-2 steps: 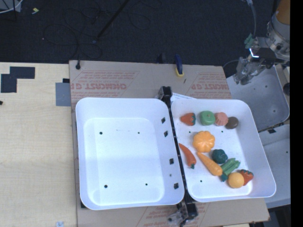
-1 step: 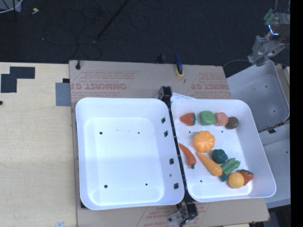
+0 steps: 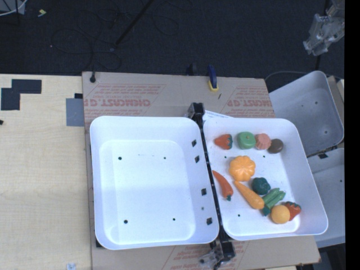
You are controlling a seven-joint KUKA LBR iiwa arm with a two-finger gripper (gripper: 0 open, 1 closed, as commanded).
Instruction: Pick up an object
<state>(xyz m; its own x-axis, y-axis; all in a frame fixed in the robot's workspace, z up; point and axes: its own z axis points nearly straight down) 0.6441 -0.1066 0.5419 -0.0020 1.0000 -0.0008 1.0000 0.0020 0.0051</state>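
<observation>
- The gripper (image 3: 325, 31) hangs at the top right corner of the camera view, over the dark floor beyond the bench and well apart from both bins; whether it is open or closed cannot be told, as it appears there only as a small pale blur.
- The right bin (image 3: 306, 162) holds all the toy food, while the left bin (image 3: 101, 179) lies beside it, the two touching along a black clipped seam.
- Along the right bin's far side runs a row of four pieces: a red strawberry (image 3: 224, 141), a green round piece (image 3: 246, 140), a pink piece (image 3: 262, 142) and a brown piece (image 3: 275, 145), set close together.
- An orange pumpkin (image 3: 242, 168) sits near the middle of that bin.
- A red chili pepper (image 3: 223, 184) lies at a slant against the bin's left wall, just beside a carrot (image 3: 248, 195).
- Toward the near right corner cluster a dark green broccoli (image 3: 260, 185), green bean pods (image 3: 273, 198), an orange fruit (image 3: 280, 214) and a red tomato (image 3: 293, 209), touching or nearly so.
- Both bins rest on a brown cardboard sheet (image 3: 146, 97) laid over the pale wooden bench (image 3: 39, 179).
</observation>
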